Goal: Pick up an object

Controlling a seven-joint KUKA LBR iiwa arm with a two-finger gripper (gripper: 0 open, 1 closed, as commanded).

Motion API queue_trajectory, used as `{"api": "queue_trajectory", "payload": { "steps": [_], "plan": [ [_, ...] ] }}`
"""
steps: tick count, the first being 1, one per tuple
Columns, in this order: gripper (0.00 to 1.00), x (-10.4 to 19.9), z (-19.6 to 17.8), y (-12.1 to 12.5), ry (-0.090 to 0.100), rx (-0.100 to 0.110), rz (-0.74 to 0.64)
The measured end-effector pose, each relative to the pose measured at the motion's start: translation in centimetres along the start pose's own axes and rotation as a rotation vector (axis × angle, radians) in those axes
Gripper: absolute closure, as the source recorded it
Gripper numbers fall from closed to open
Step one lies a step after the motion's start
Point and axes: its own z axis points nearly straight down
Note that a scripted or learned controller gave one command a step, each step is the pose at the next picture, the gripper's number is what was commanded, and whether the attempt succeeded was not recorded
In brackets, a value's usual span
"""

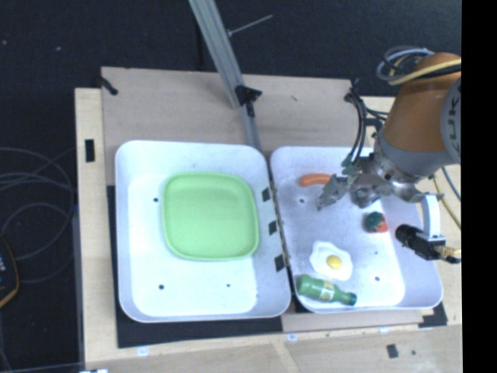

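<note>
A robot claw point(335, 193) hovers over the right bin point(299, 165) near an orange sausage point(314, 180); its grip state is unclear. A fried egg point(331, 261) and green bottle point(325, 290) lie below.

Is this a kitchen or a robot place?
Probably a robot test bench, not a kitchen: a robot arm reaches over two white bins holding toy food, like a fried egg and a green bottle.

A pale wooden bench point(178, 107) carries two shallow white bins side by side: left bin point(140, 231), right bin point(404, 286).
</note>
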Motion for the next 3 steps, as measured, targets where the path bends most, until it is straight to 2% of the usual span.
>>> {"api": "queue_trajectory", "payload": {
  "steps": [3],
  "plan": [
    [0.00, 0.5, 12.4, -0.5, -0.001, 0.002, 0.001]
  ]
}}
